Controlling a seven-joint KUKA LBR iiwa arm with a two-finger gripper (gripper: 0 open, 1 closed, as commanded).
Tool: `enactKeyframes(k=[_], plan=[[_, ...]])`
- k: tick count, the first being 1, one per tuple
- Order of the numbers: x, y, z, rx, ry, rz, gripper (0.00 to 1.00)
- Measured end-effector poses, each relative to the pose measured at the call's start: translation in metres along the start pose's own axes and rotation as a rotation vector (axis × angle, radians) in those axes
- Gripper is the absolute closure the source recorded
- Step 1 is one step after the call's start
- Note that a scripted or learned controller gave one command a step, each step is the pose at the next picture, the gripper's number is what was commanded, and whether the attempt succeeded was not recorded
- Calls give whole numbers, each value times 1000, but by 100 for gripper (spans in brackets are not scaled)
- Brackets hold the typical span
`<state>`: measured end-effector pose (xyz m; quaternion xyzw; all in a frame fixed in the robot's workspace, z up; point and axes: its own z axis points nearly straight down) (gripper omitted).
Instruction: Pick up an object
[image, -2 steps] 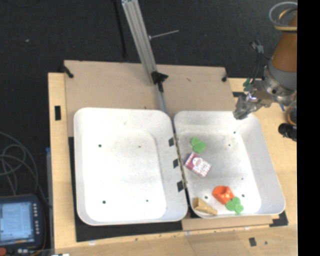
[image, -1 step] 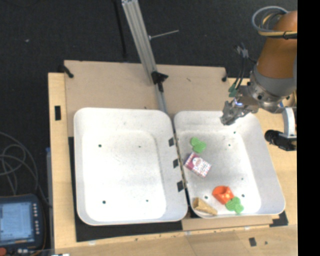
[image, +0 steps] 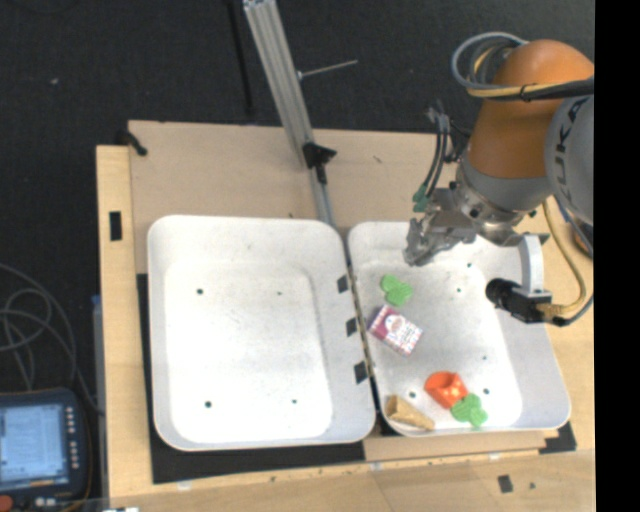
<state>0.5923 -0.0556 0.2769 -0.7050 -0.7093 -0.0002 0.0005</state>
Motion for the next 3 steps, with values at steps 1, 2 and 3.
enactKeyframes(k=[1,2,3], plan=[[48,-9,11,-1,0,0,100],[98,-23,13,-1,1,-1,100],[135,-41,26,1,0,1,100]])
